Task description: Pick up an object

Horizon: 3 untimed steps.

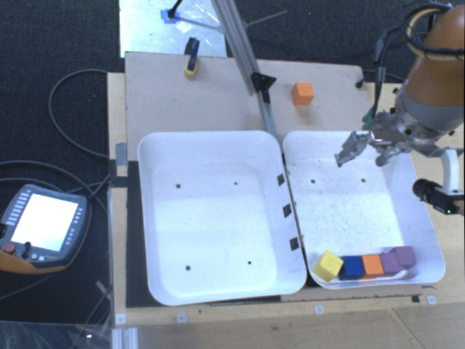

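My gripper [365,150] hangs over the right bin's [349,209] far end; whether it is released or clenched, I cannot tell. Yellow [328,265], blue [353,267], orange [373,265] and two purple blocks [398,259] line that bin's near edge.

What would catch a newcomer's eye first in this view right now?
Probably the row of coloured blocks, with the yellow block at its left end, lined up along the near edge of the right bin. Next, the gripper poised over that bin's far side, well away from the row. A lone orange cube sits on the board beyond the bins.
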Tool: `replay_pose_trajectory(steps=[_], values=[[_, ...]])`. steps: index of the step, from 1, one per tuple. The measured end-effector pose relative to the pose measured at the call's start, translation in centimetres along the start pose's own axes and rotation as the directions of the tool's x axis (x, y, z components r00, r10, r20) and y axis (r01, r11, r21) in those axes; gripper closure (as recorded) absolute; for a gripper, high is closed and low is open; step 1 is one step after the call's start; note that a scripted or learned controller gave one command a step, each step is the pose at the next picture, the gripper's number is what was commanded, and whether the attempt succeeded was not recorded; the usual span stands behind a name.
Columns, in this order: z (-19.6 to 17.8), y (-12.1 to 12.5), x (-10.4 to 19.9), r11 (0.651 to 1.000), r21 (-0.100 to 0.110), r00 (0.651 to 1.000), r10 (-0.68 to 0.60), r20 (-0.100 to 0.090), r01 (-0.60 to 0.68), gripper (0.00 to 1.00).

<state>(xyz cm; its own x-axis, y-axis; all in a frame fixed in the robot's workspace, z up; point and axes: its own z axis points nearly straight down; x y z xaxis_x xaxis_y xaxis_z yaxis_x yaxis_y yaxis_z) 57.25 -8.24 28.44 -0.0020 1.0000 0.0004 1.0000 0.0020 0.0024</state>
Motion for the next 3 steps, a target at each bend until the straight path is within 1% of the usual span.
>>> replay_pose_trajectory(steps=[1,2,3], values=[[16.4,-2.3,-1.1,1.000,0.009,1.000,0.002,0.000,-0.002,0.00],[19.5,1.0,0.3,1.000,0.000,1.000,-0.004,0.000,0.004,0.00],[1.7,1.1,-0.2,1.000,-0.008,1.000,-0.003,0.002,0.003,0.00]])
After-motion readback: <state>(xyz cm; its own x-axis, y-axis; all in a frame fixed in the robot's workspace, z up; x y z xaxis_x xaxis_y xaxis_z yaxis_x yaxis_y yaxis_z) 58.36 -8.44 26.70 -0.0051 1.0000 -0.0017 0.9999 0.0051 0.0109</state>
